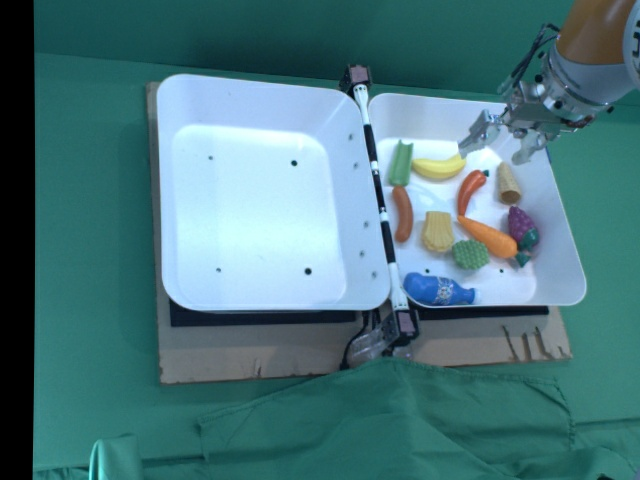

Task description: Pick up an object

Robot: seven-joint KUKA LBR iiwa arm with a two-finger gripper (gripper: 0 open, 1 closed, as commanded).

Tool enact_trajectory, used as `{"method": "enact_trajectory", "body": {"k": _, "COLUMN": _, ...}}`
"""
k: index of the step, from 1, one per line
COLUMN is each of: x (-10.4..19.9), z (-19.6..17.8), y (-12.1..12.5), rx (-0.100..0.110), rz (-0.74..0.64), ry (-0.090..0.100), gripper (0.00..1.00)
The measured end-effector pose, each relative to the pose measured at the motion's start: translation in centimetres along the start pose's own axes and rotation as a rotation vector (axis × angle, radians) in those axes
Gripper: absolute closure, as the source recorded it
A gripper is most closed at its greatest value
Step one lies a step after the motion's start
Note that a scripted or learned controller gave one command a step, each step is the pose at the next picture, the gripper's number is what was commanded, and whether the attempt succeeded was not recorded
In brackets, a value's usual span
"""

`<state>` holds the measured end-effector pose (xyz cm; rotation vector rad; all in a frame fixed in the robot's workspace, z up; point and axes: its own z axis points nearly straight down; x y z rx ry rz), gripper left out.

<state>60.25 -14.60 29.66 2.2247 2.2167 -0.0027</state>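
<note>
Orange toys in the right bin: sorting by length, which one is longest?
The carrot, lying slantwise beside the grapes; it outstretches the sausage and the chili pepper.

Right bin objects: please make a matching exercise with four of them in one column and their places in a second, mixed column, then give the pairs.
Things:
1. banana
2. blue bottle
3. grapes
4. sausage

Places:
A. near edge of the right bin
B. beside the divider, below the green piece
C. far part, close to the end effector
D. right side, by the carrot's tip

Pairs: 1-C, 2-A, 3-D, 4-B

White bins (200,108) — yellow banana (438,168), blue bottle (438,290), green cloth (100,268).
</note>
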Motion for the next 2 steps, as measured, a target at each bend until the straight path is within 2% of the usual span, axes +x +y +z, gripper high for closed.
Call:
{"method": "enact_trajectory", "body": {"k": 1, "x": -0.1, "z": -1.6, "y": 0.1, "rx": -0.011, "rz": 0.003, "ry": -0.003, "gripper": 1.00}}
{"method": "enact_trajectory", "body": {"k": 2, "x": -4.4, "z": 7.3, "y": -1.3, "rx": 0.005, "rz": 0.005, "ry": 0.000, "gripper": 1.00}}
